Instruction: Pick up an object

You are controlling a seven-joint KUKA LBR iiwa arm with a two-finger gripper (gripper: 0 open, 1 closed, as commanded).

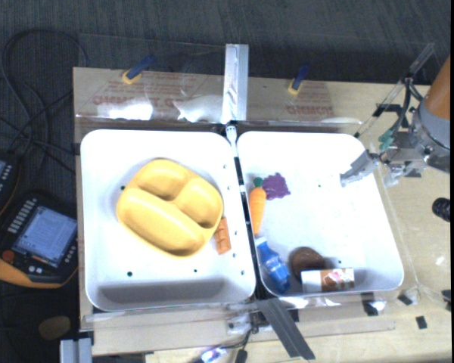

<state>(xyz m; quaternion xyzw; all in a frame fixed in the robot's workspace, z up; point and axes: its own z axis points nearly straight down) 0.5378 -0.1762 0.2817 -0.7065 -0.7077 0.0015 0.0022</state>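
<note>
Carrot (pixel 256 209) and bottle (pixel 272 268) lie in the right bin (pixel 325 225); tool (pixel 374 166) hovers, fingers' state unclear.

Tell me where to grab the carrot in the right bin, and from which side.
Grip the carrot across its orange middle, coming straight down from above. It lies flat, lengthwise along the bin's left wall, green top beside the purple thing. Probably set the fingers across its narrow width; the wall side looks tight.

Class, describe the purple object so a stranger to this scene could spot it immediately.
Take the right-hand white bin. Along its left wall, near the far end, sits a small purple grape bunch, just right of the orange carrot. It is the only purple item among its neighbours.
</note>
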